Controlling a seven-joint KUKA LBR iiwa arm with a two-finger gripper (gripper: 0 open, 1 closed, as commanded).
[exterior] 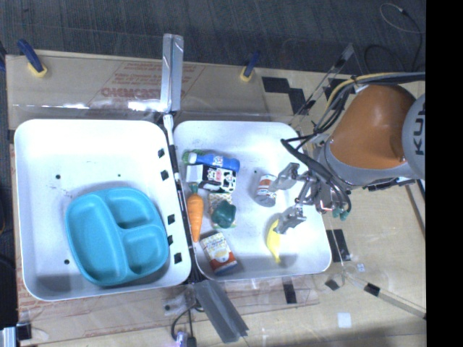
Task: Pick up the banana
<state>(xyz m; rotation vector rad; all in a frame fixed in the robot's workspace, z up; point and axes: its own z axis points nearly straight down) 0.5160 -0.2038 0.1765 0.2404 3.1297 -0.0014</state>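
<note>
Gripper (291, 196) is seen w/ metal fingers spread apart — nothing clamped — just above the curved yellow banana (273, 242), near-right in the smooth white bin (246, 132).

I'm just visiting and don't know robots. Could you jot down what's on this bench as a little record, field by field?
left bin: holds a blue divided tray
right bin: holds the banana, a carrot, a blue and white carton, a small can, a dark green item and a small red-labelled packet
arm: grey with an orange band, reaching in from the right
gripper: open, over the right bin, just above the banana
banana state: lying on the bin floor near the front right corner, not held
</note>
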